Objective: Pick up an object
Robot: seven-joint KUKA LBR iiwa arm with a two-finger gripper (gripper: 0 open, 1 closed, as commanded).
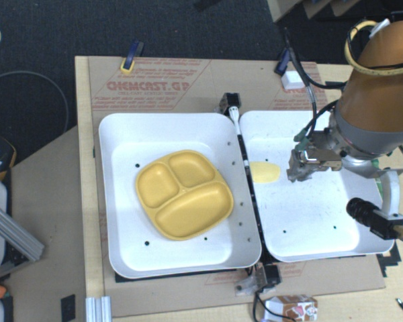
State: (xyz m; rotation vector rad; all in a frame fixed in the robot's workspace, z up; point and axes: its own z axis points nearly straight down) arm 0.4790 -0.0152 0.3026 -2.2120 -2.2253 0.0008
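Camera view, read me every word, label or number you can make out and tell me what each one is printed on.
"CHEMCAST G P", in red, on the brown board under the bins, left of centre.
Smaller red lines above and below it: too blurred to read.
More red print on the board's right side: too blurred to read.
Yellow divided plate: no text.

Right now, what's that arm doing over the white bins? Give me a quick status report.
Claw low over right bin, nothing between its fingers. Small yellow piece lies just beside it, not grasped. Yellow divided plate sits in left bin. Nothing in the way.
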